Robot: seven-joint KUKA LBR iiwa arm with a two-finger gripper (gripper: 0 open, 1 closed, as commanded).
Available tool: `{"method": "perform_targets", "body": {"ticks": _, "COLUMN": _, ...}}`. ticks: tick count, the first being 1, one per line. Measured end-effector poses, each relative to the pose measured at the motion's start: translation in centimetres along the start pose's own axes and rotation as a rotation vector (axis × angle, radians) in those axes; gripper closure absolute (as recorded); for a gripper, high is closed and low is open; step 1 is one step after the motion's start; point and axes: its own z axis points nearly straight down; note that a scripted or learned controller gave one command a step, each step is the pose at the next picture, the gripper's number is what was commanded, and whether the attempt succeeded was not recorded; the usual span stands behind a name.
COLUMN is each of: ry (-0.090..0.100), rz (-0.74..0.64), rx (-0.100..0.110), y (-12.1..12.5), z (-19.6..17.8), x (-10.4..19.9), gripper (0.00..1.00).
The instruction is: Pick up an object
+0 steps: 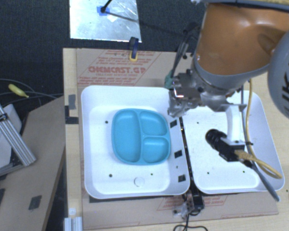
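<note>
A blue plate [138, 136] with three compartments lies flat in the middle of the left white bin [96, 129]. My gripper [176, 107] hangs under the orange-banded wrist at the wall between the two bins, near the back. It is just off the plate's far right corner. Nothing shows in its grasp. The arm covers the back of the right bin [265, 129], hiding what lies beneath it.
Both bins rest on a cardboard sheet [120, 69]. A shiny foil sheet [106, 13] lies beyond it, with a small yellow and blue clamp [133, 48] at the cardboard's far edge. An aluminium frame [9, 134] stands at the left.
</note>
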Motion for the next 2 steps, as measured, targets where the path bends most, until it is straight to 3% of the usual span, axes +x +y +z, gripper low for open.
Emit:
{"method": "perform_targets", "body": {"ticks": 1, "ry": 0.003, "rz": -0.006, "rx": -0.002, "y": 0.0, "z": -4.6, "x": 8.6, "gripper": 1.0}}
{"method": "perform_targets", "body": {"ticks": 2, "ry": -0.008, "rz": 0.007, "rx": 0.017, "y": 5.1, "z": 16.7, "x": 10.1, "gripper": 1.0}}
